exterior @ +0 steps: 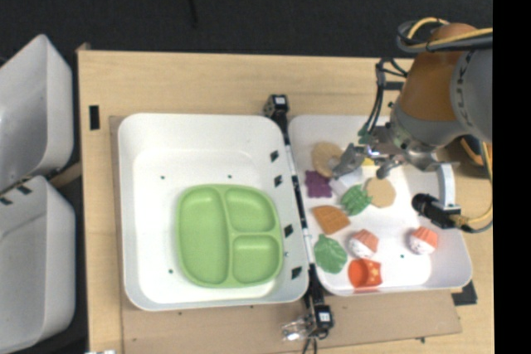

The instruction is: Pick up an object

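The tabletop (207,83) carries two white bins. The left bin (149,153) holds a green divided plate (228,235). The arm (436,91) reaches in from the right, wrist bent down over the far part of the right bin (448,265). Its fingers (353,160) are spread apart, gripping nothing, just above a tan piece (326,153) and beside a purple piece (317,183). Small toy foods lie nearer: green (354,200), orange (331,219), red (365,273).

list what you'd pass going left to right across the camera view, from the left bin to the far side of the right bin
left bin → green divided plate → purple piece → orange wedge → white and red piece → tan round piece → second white and red piece
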Available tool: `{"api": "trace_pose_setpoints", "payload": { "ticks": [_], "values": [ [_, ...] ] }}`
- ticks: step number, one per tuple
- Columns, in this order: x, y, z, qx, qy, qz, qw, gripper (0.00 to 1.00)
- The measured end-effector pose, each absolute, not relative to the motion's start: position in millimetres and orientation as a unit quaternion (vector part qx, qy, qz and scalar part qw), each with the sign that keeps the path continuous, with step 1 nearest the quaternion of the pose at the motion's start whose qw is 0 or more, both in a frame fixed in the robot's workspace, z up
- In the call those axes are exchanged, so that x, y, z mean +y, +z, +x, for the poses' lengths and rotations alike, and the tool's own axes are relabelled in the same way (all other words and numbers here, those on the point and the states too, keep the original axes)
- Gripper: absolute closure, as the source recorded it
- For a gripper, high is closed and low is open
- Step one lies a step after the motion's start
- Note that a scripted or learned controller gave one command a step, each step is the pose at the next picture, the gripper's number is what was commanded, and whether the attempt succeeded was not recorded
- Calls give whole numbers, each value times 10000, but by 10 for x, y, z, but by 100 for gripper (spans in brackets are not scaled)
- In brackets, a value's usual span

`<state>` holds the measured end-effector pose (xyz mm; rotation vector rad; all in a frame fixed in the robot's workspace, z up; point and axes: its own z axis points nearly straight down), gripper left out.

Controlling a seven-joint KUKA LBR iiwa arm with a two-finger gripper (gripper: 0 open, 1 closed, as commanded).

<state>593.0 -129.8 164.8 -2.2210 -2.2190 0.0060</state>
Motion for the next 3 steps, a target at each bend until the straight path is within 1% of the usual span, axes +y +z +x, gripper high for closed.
{"api": "trace_pose_setpoints", "payload": {
  "ticks": [1,2,3],
  "values": [
    [-1219,1111,5866,-7058,20,-7085,18,0],
    [-1232,1004,5874,-7050,6,-7092,-6,0],
    [-1241,1106,5883,-7026,-5,-7116,-10,100]
  ]
}}
